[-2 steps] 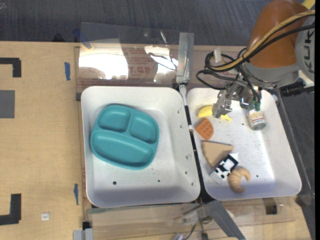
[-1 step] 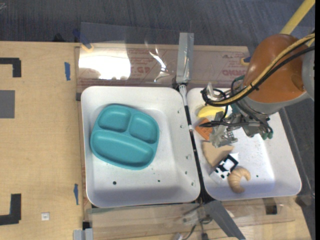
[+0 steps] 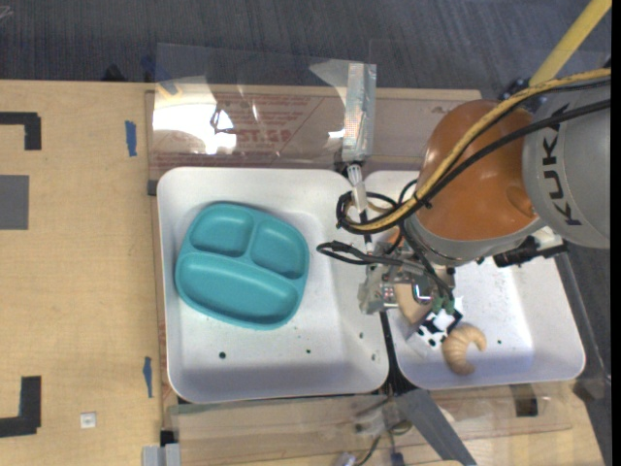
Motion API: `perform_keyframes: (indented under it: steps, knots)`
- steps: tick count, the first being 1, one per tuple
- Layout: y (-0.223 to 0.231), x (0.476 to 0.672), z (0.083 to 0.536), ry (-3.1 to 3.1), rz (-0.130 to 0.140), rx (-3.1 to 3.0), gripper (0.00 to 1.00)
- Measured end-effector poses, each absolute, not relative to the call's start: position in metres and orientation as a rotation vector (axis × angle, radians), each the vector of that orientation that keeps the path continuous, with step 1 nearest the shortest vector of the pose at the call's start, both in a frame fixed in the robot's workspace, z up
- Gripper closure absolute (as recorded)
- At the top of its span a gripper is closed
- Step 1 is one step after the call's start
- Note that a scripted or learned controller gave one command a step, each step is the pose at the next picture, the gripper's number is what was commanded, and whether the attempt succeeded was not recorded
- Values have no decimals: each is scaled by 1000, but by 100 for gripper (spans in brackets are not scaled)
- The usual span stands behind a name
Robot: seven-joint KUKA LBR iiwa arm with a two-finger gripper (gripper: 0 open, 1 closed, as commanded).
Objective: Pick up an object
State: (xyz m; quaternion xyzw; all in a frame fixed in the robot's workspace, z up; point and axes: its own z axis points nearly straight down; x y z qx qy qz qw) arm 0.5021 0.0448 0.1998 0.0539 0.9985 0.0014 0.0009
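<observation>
A tan, curved, croissant-like object [image 3: 464, 346] lies in the right bin [image 3: 543, 352], close to that bin's near edge and a little toward its left wall. Touching or just beside it, on its upper left, sits a small black-and-white checked piece [image 3: 434, 326]; whether it belongs to the toy or to the tool cannot be told from here. These are the only loose things in that bin, so the croissant shape is the likely target of the pick.

The gripper [image 3: 400, 291] hangs low over the left part of the right bin, just above and left of the object, near the wall the two bins share. Its placement suggests a descent aimed at the object, though it looks offset toward the dividing wall. Cables and the wrist hide its working end, so whether it is spread or pressed together cannot be told, and nothing shows that it grips anything.

The left bin [image 3: 184, 357] carries a teal divided plate [image 3: 243, 265], lying flat in the middle toward the left wall, well apart from the tool and out of its way.
</observation>
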Motion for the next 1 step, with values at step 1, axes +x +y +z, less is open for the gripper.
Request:
perform_keyframes:
  steps: [1]
  knots:
    - [50,480,184,3051,1,753,100]
